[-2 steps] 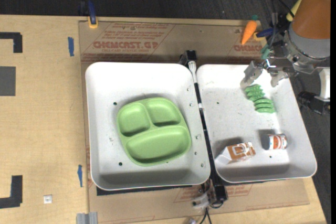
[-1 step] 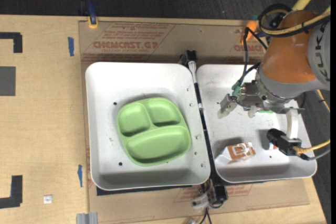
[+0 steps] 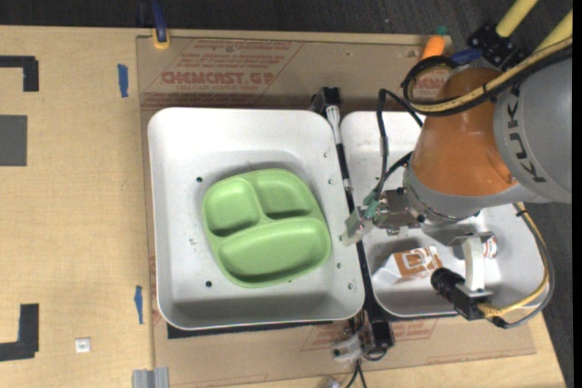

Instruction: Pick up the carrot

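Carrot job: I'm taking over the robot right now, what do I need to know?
Tool: low over the right bin, near the wall between the bins. I cannot tell if it is open or shut.
Carrot: not surely spotted. A small orange thing lies in the right bin under the arm; it may be it.
Left bin: holds a green plate.
Done: nothing seen lifted.
Left: find the carrot, grab it, lift it.

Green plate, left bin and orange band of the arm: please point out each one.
green plate [image 3: 265,227], camera view, on the ridge between its compartments
left bin [image 3: 182,150], camera view, on its bare upper-left floor
orange band [image 3: 464,141], camera view, on its middle
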`<state>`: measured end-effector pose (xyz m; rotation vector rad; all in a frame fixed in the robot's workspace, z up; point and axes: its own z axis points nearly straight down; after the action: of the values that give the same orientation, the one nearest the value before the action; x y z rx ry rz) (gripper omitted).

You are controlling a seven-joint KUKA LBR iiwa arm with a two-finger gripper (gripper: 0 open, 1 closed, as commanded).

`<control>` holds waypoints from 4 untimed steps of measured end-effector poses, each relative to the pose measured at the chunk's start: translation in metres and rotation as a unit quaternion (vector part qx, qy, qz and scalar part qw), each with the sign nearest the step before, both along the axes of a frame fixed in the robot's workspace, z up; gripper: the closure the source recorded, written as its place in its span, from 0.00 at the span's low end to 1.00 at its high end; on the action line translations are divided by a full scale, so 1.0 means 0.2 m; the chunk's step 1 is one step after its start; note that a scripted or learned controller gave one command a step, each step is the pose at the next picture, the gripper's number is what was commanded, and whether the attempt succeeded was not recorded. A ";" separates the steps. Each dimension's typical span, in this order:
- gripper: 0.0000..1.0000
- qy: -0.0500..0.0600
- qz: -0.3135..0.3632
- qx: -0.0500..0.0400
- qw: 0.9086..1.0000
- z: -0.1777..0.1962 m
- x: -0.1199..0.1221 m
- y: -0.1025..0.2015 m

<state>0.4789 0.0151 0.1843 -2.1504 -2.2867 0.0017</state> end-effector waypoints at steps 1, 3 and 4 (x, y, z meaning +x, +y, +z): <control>0.00 -0.002 -0.012 -0.001 1.000 0.00 0.00 -0.45; 0.00 -0.002 -0.214 -0.001 0.977 0.00 0.00 -0.30; 0.00 -0.002 -0.214 -0.001 0.977 0.00 0.00 -0.30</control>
<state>0.4796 -0.0450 0.1844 -2.5932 -1.7749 -0.0014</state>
